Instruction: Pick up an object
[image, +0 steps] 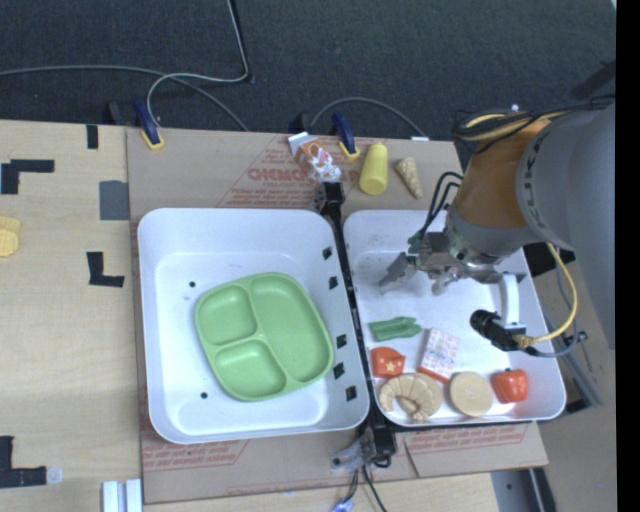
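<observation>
Green pod (394, 327) (beside wafer (439, 352))

Red lettering runs across the cardboard sheet (262, 180) under the bins, reading something like "CHEMCO", partly blurred. A small printed packet (440, 353) carries marks too tiny to read.

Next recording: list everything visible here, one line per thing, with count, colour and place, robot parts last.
Bins: 2, white, side by side on the bench.
Divided plate: 1, green, left bin.
Bean pod: 1, green, right bin centre.
Red pieces: 2, right bin front.
Packet: 1, white and pink, right bin.
Round bread pieces: 2, tan, right bin front.
Yellow bottle: 1, behind bins.
Cone: 1, tan, beside bottle.
Arm: 1, grey and orange, from right.
Gripper: 1, dark, above right bin, open.
</observation>
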